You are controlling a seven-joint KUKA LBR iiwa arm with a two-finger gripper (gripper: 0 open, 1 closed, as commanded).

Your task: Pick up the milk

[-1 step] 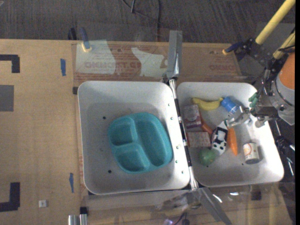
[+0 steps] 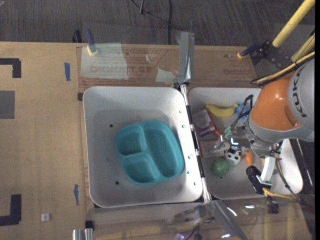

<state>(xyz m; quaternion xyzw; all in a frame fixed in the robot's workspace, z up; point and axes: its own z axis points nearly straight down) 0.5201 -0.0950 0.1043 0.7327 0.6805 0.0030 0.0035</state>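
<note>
Low over the right bin hangs the hand — grip unclear — beside the milk.

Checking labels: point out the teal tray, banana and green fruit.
teal tray (image 2: 149, 152): camera view, central divider ridge, left bin.
banana (image 2: 222, 109): camera view, middle of its yellow body, right bin.
green fruit (image 2: 220, 167): camera view, centre of its rounded top.

Single fixed camera above the worktop, looking down at a slight slant. Both white bins in frame: left bin, right bin. Arm enters from frame right. Floor strip along top.
</note>
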